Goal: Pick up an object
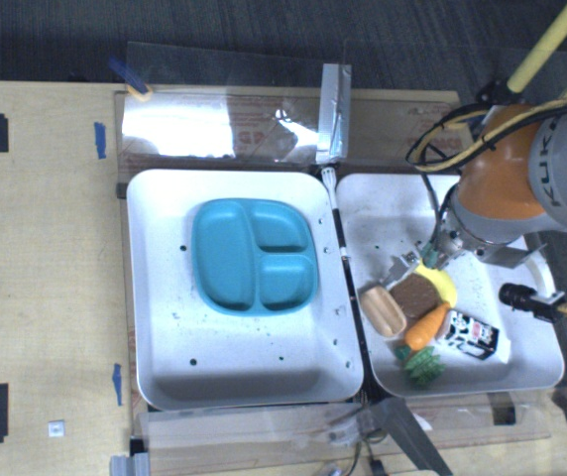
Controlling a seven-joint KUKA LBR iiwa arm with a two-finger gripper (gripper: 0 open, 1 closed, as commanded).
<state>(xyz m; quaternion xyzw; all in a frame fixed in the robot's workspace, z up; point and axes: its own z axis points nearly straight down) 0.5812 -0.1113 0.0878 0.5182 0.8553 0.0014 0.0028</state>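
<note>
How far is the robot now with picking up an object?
Done: the gripper has reached the right bin, just above the toy pile. In hand: nothing visibly; the yellow piece and carrot lie in the bin. Left: grasp one and lift it.

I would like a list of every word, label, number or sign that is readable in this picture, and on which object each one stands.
"KU": large dark letters on the grey arm at the right edge, cut off by the frame.
White carton in the right bin: black print, too blurred to read.
Cardboard behind the bins: faint reddish print under clear film, too blurred to read.
Nothing else bears text.
</note>
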